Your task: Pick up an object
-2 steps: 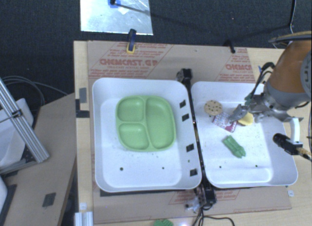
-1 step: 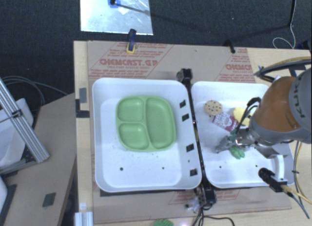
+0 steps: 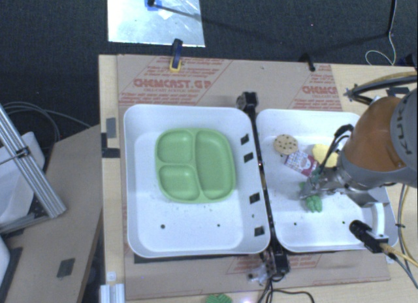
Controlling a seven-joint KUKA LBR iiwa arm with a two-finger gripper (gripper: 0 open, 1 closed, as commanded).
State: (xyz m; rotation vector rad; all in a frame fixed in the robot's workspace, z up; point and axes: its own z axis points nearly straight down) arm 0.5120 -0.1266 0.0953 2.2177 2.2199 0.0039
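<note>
The table point(image 3: 215, 79) carries two white bins side by side. The left bin point(image 3: 140, 230) holds a green divided plate point(image 3: 194, 164); nothing there is being worked.

The right bin point(image 3: 294, 239) holds the candidate objects: a round cookie point(image 3: 285, 143), a red-and-white packet point(image 3: 299, 162), a yellow item point(image 3: 323, 153) partly behind the arm, and a small green object point(image 3: 314, 202).

The arm point(image 3: 382, 142) reaches low into the right bin. The tool point(image 3: 315, 187) sits directly above and apparently touching the green object (whether it is released or clenched cannot be determined).

Task status: the approach appears complete; no lift is evident. The green object lies on the bin floor, so grasp confirmation and lift remain.

Orientation: the green object's long axis cannot be established (too small, partly covered).
</note>
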